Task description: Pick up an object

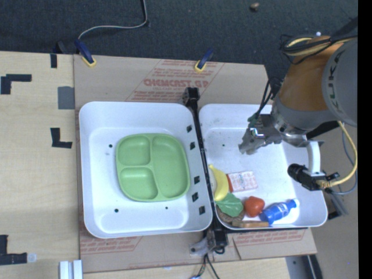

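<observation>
Orange band [305,80] on the grey arm [343,80] sits highest toward the lens, upper right, cables looping off it. Gripper [251,144] hangs below it over the right bin [317,214], above bare white floor in that bin's upper half; fingers too small and dark to read, cannot tell if spread or closed. Nothing visible between them.

Task things clustered along right bin's near edge, well apart from gripper: yellow banana [220,182] against the left wall, pink-and-white packet [242,181] just beside it, green soft item [229,205] below the banana, red tomato-like piece [254,205] next to that, blue bottle [279,210] lying on its side at the right end. Something brown under the green and red ones, unclear what.

Left bin [93,156] holds a green divided plate [153,167], three compartments, flat, roughly centred. Black clamp strip [196,150] runs between the two bins.

Bins rest on a cardboard sheet [116,80] with red print, held by blue-yellow clips [85,54] at the far edge. Sheet lies on a light wood bench [29,156] with black tape marks. Dark carpet [203,16] beyond, white cable [125,25] trailing across it.
</observation>
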`<state>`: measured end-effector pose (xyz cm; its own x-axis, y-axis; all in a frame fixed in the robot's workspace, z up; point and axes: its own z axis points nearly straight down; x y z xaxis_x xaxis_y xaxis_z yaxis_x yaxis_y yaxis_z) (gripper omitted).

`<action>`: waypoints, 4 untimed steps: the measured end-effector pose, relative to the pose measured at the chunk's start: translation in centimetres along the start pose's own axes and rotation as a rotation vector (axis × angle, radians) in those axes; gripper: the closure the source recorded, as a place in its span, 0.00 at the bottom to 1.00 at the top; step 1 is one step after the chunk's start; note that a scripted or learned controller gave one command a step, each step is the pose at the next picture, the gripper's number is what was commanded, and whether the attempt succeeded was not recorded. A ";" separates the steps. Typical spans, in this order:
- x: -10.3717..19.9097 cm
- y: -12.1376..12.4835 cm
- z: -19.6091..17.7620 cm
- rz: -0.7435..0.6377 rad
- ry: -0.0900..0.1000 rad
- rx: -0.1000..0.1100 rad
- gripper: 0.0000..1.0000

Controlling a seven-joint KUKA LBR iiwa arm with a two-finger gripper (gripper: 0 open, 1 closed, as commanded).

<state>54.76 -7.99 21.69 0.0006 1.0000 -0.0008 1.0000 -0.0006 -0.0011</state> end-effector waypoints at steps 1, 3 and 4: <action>-7.2 -3.7 -4.0 0.001 -0.002 -0.002 1.00; -4.2 -6.4 -5.2 -0.003 0.001 0.000 1.00; -7.9 -5.4 -5.4 -0.001 0.000 0.000 1.00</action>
<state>49.31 -15.91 27.07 -0.0003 1.0000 -0.0008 1.0000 0.0003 -0.0010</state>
